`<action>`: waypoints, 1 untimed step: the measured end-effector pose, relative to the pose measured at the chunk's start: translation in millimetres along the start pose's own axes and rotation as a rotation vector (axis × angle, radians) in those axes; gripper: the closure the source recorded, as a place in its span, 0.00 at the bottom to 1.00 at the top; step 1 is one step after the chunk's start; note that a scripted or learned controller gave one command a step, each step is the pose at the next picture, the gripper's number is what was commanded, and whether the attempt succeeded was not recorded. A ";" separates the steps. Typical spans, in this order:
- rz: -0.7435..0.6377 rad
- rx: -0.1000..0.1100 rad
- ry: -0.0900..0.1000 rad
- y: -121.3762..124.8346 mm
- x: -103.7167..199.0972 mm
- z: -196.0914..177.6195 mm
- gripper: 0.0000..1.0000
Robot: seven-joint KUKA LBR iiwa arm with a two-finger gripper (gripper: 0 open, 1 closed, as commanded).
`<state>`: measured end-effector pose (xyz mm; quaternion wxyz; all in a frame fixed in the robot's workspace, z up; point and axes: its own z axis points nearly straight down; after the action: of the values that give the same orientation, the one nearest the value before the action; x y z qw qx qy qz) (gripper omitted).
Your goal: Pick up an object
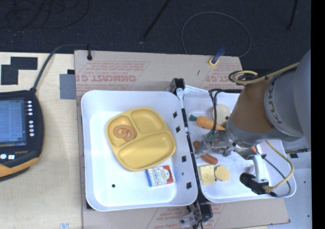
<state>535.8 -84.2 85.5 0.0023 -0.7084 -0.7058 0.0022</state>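
Note:
My gripper is down in the right bin, over its left part. Its grey arm with the orange band covers the bin's middle. An orange carrot lies just beyond the gripper. A reddish sausage lies right below it, close to the tip; contact is unclear. Nearer the front sit a pale yellow cheese square and a round yellow slice. A pale rounded object peeks out by the arm.
The left bin holds a yellow divided plate and a small blue, white and red box. A black divider ridge separates the bins. A pendant with a screen lies at far left. Cables run over the arm.

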 end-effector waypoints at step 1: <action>-0.004 -0.002 -0.001 57.5 1.3 -0.6 0.00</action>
<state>593.4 -83.1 85.7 0.0014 -0.7069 -0.7073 0.0020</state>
